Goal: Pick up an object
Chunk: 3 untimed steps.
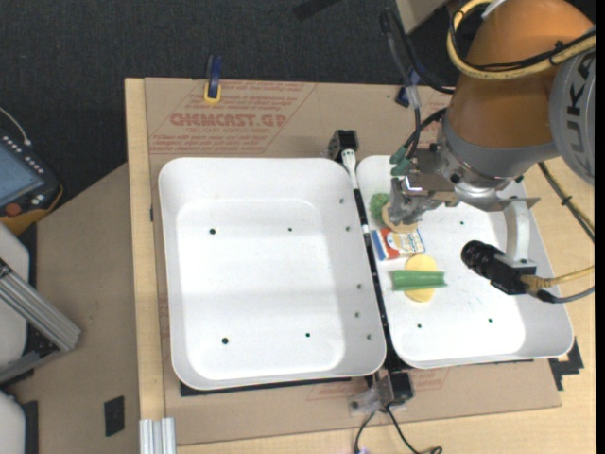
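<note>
Right now, from the 1 camera above the bench, you see the gripper [404, 218] low in the right-hand bin [492, 343], close to the wall it shares with the left-hand bin [255, 282]. Whether it is parted or closed you cannot tell from this slant, because the wrist's bulk hides that, and nothing can be seen held in it.

Your candidates for the pick lie in 1 small cluster in that bin's left half. A red, white and blue packet [395, 245] lies flat just below the gripper in the picture; whether the 2 touch I cannot say. A small green piece [379, 203] sits just left of the gripper, near the bin wall. Further toward the near rim, a green stick [419, 278] rests on a yellow round piece [423, 293], its long axis running left to right in the picture.

The relation that counts is this: the packet is the nearest thing, and it lies toward the camera from the gripper, not squarely under it. By my judgement a straight descent would meet its upper edge — a poor hold on something so flat. The stick, well clear of the wall, looks easier to pinch across its short side.
</note>
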Each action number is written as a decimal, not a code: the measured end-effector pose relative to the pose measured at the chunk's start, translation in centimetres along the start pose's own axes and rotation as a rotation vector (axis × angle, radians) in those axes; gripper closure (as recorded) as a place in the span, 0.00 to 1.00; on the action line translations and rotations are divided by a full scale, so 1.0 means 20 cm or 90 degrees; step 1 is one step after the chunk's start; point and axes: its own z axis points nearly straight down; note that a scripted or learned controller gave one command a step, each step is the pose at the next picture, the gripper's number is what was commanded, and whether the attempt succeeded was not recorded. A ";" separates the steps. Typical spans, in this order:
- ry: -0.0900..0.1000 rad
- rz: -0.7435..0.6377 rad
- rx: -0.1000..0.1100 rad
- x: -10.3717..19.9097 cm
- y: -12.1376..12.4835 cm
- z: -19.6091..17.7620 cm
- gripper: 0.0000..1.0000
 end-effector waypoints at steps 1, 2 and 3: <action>0.002 -0.001 -0.005 0.29 -0.20 -0.45 1.00; 0.001 0.001 -0.003 0.44 -0.24 -0.66 1.00; 0.001 0.003 -0.002 0.47 -0.24 -0.84 1.00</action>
